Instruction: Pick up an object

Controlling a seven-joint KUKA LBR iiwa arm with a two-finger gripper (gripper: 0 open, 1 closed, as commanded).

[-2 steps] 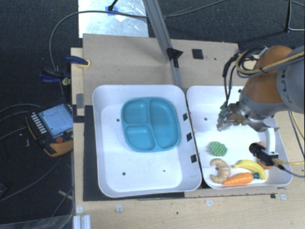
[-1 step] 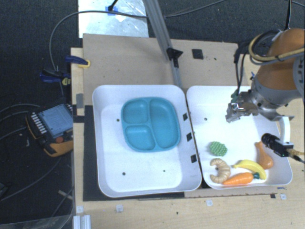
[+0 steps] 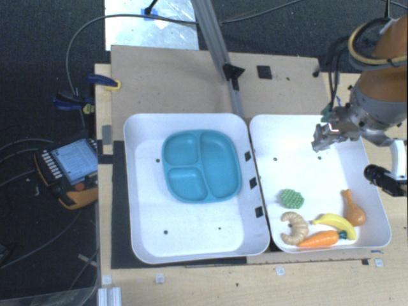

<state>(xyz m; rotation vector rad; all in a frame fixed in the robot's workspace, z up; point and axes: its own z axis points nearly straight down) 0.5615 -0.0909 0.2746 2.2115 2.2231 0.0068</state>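
Observation:
Several toy foods lie in the front of the right bin [image 3: 299,161]: a green broccoli piece [image 3: 292,199], a tan croissant [image 3: 294,227], an orange carrot [image 3: 319,239], a yellow banana [image 3: 335,222] and a brown drumstick [image 3: 353,209]. My gripper [image 3: 324,137] hangs over the back right part of that bin, well behind the foods and apart from them. I see nothing in it. The grey and orange arm [image 3: 379,69] reaches in from the right.
A blue divided plate [image 3: 201,166] sits in the left bin [image 3: 141,190]. A slanted metal pole [image 3: 213,30] stands behind the bins. A black fitting [image 3: 382,178] juts in at the right bin's edge. A handheld device [image 3: 69,164] and cables lie to the far left.

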